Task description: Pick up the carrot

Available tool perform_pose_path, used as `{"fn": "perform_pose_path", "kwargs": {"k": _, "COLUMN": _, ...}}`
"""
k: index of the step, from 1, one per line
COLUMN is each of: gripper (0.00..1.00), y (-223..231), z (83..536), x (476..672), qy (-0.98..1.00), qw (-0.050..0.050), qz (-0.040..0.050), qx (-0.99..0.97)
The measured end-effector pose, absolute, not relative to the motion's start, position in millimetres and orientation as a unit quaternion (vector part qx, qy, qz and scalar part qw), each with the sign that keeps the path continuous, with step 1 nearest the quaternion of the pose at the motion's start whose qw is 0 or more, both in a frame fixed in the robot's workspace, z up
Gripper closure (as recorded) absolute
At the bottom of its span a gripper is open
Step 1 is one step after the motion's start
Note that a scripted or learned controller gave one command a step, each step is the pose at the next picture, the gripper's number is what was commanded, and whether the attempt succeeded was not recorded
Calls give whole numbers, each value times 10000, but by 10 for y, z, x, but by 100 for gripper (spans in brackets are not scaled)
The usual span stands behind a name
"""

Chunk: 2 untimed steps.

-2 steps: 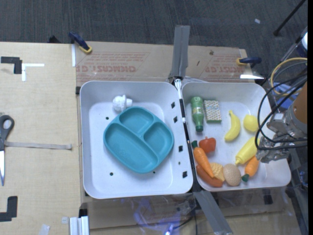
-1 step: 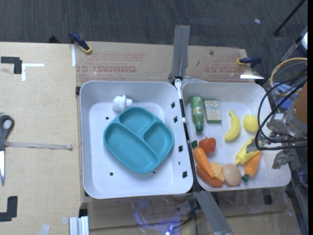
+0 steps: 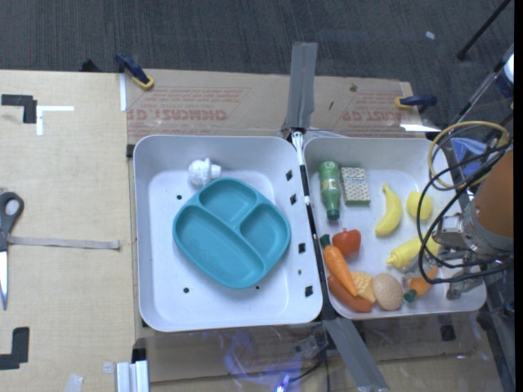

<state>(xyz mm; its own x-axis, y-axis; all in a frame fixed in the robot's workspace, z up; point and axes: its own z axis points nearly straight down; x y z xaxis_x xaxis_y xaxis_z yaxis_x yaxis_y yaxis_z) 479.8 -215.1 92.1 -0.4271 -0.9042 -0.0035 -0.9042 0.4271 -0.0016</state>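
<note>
Landmark: bottle, green plastic, white-capped [image 3: 328, 188], lying in the right-hand shallow white bin [image 3: 372, 147], at the back by the wall shared with the other bin.

Carrot, orange, tapered, toy [image 3: 338, 270]: toward the front of the bin from the bottle, along the same wall, its tip pointing frontward. Untouched; it lies on the bin floor.

Tomato-like piece, red with green stalk [image 3: 347, 241]: between bottle and carrot, just beside the carrot's thick end.

Long red-orange piece [image 3: 349, 300]: beyond the carrot from the bottle, touching it, at the front wall.

Egg-shaped piece, beige [image 3: 388, 291]: front of the bin, near the carrot's tip.

Sponge block, speckled green [image 3: 355, 184]: just beside the bottle.

Banana, yellow [image 3: 391, 211]: further from the bottle than the sponge.

Gripper, two-finger, on grey arm with orange band [image 3: 466, 280]: far side of the bin from the bottle, well apart from the carrot. Whether clenched or released cannot be told.

Divided plate, blue plastic [image 3: 231, 232]: in the neighbouring bin.

Task status: judged at the outset; approach, grasp and lift all remain.
</note>
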Motion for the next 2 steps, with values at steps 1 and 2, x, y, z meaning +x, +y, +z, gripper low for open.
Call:
{"fn": "perform_pose_path", "kwargs": {"k": 1, "gripper": 100, "y": -2131, "z": 1019, "x": 4829, "qy": 8432, "qw": 37, "qz": -9, "qx": -5376}}
{"fn": "perform_pose_path", "kwargs": {"k": 2, "gripper": 100, "y": -1549, "z": 1996, "x": 4942, "qy": 7079, "qw": 28, "qz": -2, "qx": -7063}}
